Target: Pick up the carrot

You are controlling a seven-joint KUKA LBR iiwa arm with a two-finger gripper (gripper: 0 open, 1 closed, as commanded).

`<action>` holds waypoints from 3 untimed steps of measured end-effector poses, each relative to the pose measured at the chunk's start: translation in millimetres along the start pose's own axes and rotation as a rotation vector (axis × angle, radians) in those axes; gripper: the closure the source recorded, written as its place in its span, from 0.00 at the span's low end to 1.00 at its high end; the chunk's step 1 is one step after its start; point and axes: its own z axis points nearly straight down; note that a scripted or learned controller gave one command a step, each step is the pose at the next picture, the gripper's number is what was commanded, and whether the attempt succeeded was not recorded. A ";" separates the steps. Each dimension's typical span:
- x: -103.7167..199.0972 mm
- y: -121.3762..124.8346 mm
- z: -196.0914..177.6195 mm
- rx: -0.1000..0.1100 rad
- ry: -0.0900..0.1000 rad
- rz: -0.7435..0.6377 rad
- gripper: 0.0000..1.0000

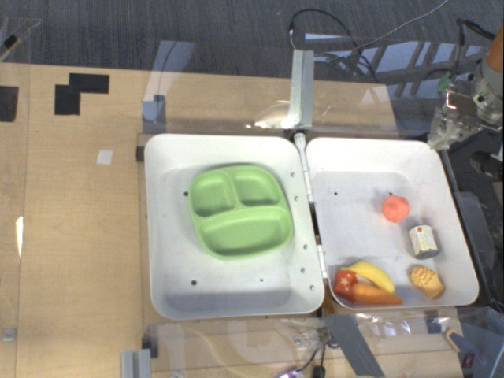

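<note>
While the carrot point(376, 294) sits untouched in the near corner of the right bin point(362, 172), nothing of the pick looks done yet; approach, descent, grasp and lift all remain. Left to right: the left bin point(169, 290) carries a green divided plate point(240, 210) near its middle. Past the divider, the carrot lies flat against the front wall, touching a red item point(344, 280) on its left and a banana point(372, 275) just behind it, so it's crowded. Further right, a small yellowish toy point(426, 281), a little can point(423, 241) and an orange-red ball point(396, 208), all apart from the carrot. The gripper point(450, 128) hangs at the far right corner of the right bin, outside its rim, well apart from the carrot, arm coming in from the right edge. Claw state: cannot tell, too blurred.
</note>
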 end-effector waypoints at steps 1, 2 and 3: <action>1.6 1.8 -9.4 -0.002 0.000 -0.003 1.00; 52.3 10.4 169.4 0.001 0.001 0.036 1.00; 14.5 23.7 177.9 -0.001 -0.001 -0.080 1.00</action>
